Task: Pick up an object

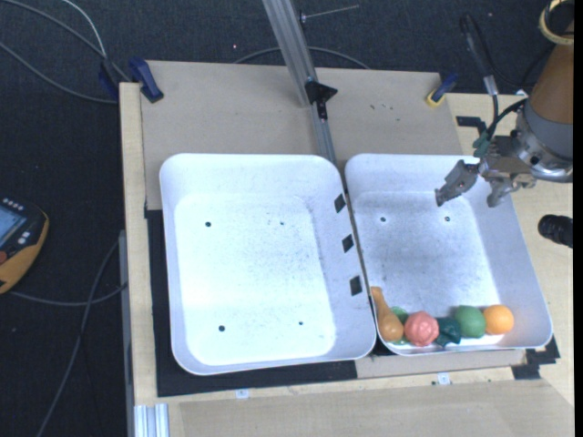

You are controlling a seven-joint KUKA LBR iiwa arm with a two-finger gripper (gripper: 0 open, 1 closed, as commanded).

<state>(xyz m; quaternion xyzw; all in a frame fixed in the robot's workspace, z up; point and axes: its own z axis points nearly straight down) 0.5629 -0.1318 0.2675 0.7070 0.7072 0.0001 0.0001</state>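
Camera view | gripper (474,189) open over right bin (519,244) | fruit (446,324) along near edge

No readable text, label, brand, number or sign appears anywhere on bench, bins or objects

Grey arm (547,144), orange band above wrist, black cables along it, grey metal pincer (474,189).

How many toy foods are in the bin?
4 clear: yellow-orange piece, pink, green, orange, along the right bin's near wall. More may hide between them.
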